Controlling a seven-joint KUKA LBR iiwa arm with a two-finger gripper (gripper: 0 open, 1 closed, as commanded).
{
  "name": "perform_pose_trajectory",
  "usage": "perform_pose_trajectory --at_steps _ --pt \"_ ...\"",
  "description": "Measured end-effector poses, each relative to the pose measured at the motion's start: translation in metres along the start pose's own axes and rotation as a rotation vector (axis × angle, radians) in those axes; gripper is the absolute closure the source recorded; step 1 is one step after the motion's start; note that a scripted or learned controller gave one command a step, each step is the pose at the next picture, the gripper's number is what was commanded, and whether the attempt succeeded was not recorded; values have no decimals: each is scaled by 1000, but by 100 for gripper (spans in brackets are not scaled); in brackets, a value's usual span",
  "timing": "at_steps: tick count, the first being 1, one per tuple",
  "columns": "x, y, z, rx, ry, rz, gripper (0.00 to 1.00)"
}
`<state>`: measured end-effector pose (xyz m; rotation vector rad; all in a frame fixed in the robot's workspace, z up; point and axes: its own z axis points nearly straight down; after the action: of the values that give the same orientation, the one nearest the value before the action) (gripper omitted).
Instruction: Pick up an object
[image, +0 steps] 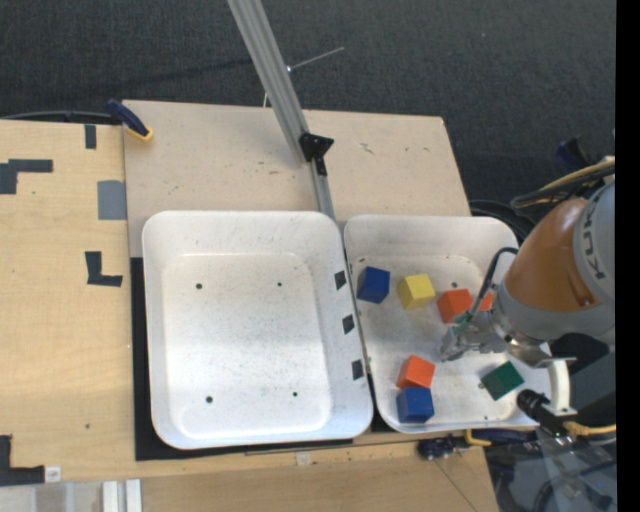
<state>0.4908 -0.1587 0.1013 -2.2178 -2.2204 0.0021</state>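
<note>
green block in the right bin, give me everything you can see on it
The green block is a small, dark green cube-like piece, plain-faced with a matte look, maybe painted wood or foam. It lies flat on the floor of the right bin, turned at an angle to the walls, near the bin's front right corner. It sits alone, apart from the other blocks. The gripper hangs just up-left of it, not touching.

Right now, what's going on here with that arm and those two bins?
A grey robot arm with an orange band reaches into the right white bin, its gripper low among small coloured blocks. It sits just below a red-orange block, with a yellow block, two blue blocks, an orange block and a green block around. Nothing looks lifted yet.
</note>
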Motion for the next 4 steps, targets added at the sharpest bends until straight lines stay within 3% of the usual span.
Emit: perform_pose_trajectory --at_steps 2,3,4 --pt "-8 -2 -101 -7 -3 0 100" --pt "-8 -2 -98 -2 -2 1 100" --pt "34 13 -98 -2 1 -5 100"
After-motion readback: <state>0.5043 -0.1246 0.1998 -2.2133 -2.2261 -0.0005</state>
